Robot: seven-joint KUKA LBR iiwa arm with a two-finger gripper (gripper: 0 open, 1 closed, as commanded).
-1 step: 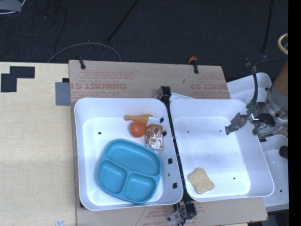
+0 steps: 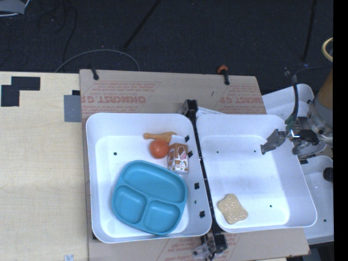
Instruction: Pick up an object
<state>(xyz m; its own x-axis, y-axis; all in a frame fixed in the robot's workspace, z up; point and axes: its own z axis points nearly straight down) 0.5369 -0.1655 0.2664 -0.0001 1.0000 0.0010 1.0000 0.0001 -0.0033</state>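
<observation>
I can't make out the finger state on the gripper [image 2: 274, 141]; it's small and dark over the right bin [image 2: 283, 213]. The arm [image 2: 321, 118] is cut off at the right edge. The small carton [image 2: 178, 157] has print too blurred to read. The blue tray [image 2: 149, 197] hides part of the left bin [image 2: 95, 184] floor.
</observation>
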